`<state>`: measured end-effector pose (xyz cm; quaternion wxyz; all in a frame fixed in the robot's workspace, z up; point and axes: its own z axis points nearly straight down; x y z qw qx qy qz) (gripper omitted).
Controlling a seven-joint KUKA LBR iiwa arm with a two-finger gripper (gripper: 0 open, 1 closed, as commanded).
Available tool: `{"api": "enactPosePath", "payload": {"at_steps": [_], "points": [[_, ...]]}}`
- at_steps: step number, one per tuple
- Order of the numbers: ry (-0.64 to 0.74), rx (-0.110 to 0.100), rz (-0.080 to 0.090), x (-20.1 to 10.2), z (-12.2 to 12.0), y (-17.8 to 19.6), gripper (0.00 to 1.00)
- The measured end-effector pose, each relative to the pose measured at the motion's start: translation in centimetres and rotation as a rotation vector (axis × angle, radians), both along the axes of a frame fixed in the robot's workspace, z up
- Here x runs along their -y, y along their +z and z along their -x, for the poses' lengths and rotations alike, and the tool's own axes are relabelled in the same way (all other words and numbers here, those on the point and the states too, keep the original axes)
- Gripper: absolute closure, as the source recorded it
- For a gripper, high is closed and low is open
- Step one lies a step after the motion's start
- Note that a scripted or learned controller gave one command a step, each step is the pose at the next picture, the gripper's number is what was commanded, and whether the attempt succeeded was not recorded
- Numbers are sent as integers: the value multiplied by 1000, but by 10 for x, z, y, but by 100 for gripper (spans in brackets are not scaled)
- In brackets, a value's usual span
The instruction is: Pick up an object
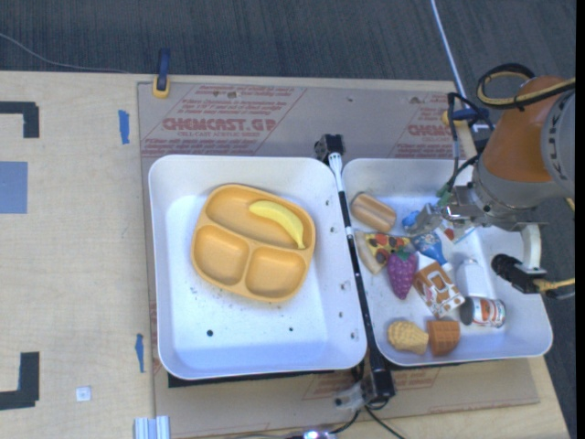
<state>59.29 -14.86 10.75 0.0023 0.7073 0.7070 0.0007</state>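
Note:
The right bin [535,337] holds a heap of toy food. In it lie a hot dog bun [373,211], a pizza slice [377,246], purple grapes [400,273], an orange and white carton [438,287], a small can [485,313], a yellow biscuit [407,337] and a brown block [445,337]. My gripper [445,219] is low over the back middle of this bin. It sits right at a blue object [419,220], just right of the bun. The arm's wrist hides part of that blue object.
The left bin [174,273] contains an orange divided plate [247,265] with a yellow banana [277,219] in its back compartment. A black clamp [329,144] sits at the back between the bins. The arm's body [526,154] overhangs the right bin's back right corner.

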Motion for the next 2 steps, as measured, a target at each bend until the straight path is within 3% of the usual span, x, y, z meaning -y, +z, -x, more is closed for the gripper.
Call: {"api": "enactPosePath", "payload": {"at_steps": [1, 2], "points": [[0, 4, 1, 0, -1, 10, 100], [0, -6, -4, -34, 80, 66, 100]]}}
